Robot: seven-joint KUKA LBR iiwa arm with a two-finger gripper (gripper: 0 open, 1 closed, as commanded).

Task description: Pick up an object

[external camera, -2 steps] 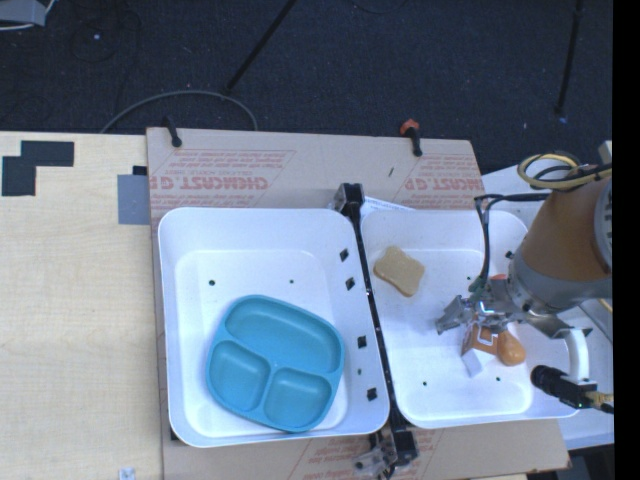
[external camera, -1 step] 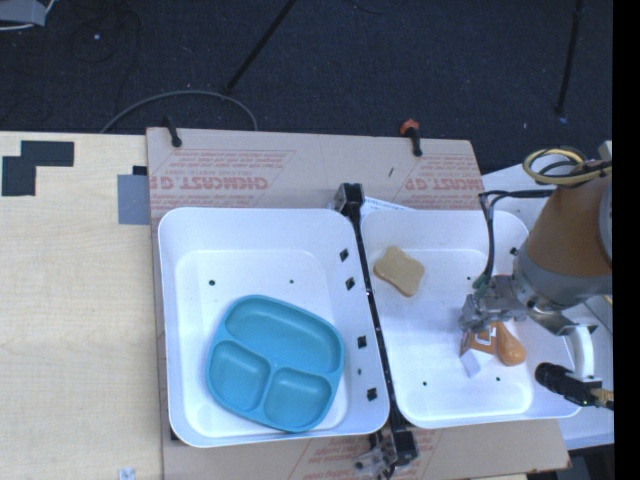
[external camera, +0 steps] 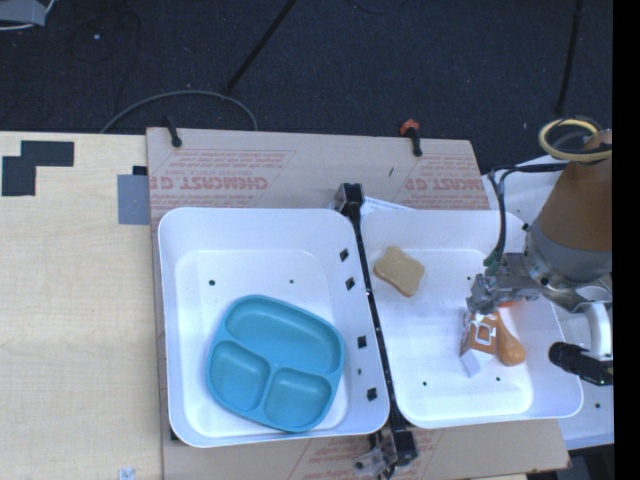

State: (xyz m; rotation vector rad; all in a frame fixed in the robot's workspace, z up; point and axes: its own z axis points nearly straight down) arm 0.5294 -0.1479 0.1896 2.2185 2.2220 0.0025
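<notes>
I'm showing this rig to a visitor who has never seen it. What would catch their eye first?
Probably the blue divided plate, lying alone in the left bin. Next, the gripper reaching down into the right bin from the right, over an orange object near that bin's right side. A tan sponge-like piece lies apart from them, toward the right bin's upper left.

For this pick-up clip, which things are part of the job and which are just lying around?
In play:
- tool, down in the right bin
- orange object beneath it
- tan sponge-like block, another candidate in that bin

Lying about:
- blue divided plate in the left bin
- cardboard sheet under both bins
</notes>
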